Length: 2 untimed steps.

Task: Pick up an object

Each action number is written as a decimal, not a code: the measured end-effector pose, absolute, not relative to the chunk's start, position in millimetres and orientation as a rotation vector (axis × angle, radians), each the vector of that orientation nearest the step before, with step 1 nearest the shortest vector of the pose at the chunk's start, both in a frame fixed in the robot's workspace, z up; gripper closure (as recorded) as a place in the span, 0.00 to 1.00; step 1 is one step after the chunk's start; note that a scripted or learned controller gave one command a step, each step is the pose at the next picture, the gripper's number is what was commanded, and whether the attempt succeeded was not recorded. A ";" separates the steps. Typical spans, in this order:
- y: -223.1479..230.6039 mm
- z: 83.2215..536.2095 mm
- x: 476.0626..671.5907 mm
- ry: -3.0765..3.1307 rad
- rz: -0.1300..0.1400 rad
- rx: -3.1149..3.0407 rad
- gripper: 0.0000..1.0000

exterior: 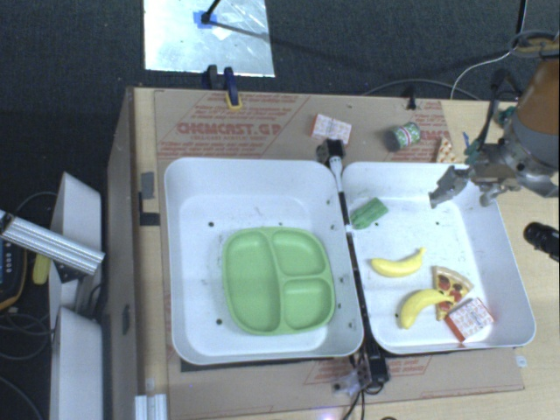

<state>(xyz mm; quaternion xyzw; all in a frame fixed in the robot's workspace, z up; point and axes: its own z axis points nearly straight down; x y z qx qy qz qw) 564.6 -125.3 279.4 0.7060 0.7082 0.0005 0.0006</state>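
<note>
- The left bin (188, 191) holds a green divided plate (278, 280).
- The right bin (503, 261) holds a green block (368, 213), two bananas (398, 264) (420, 305), a pizza slice (451, 283) and a small carton (470, 318).
- The gripper (464, 187) hangs over the right bin's far edge, fingers spread and holding nothing.
- The board under the bins reads "CHEMCAST".

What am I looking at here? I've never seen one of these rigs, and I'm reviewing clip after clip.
One camera fixed above a bench looks down at a slant. The grey machine at the right is a robot arm; its gripper hangs over the far edge of the right bin, with nothing between its fingers. Its job is to pick up an object. That bin holds two toy bananas, a green block, a pizza slice and a small red-and-white packet. The left bin holds a green divided plate. A small can lies on the board behind the bins.
</note>
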 end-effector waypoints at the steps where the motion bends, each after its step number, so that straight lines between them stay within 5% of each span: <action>1: -144.7 208.5 486.3 2.222 -0.001 2.220 0.00; 2: -122.2 86.7 489.2 2.220 0.009 2.214 0.00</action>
